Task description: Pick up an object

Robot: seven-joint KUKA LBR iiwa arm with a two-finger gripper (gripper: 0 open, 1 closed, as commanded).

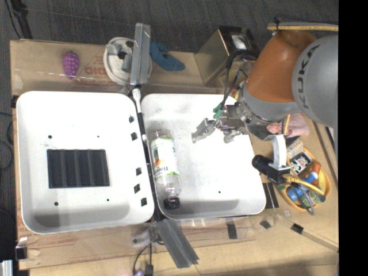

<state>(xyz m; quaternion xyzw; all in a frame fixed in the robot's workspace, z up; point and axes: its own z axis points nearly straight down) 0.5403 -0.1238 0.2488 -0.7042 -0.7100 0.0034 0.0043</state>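
A clear plastic bottle (164,167) with a green and white label and a black cap lies along the left wall of the right bin (230,194), cap toward the front. My gripper (214,130) hangs over the middle of that bin, up and to the right of the bottle, with its fingers (201,131) spread apart and nothing between them. The grey and orange arm reaches in from the right above it.
The left bin (34,154) holds a dark ribbed rectangular pad (77,168). Behind the bins lie a purple grape-like toy (71,63), a white roll (119,59), a blue cloth (164,57) and a brown box (221,53). A yellow bowl of small items (305,183) sits right.
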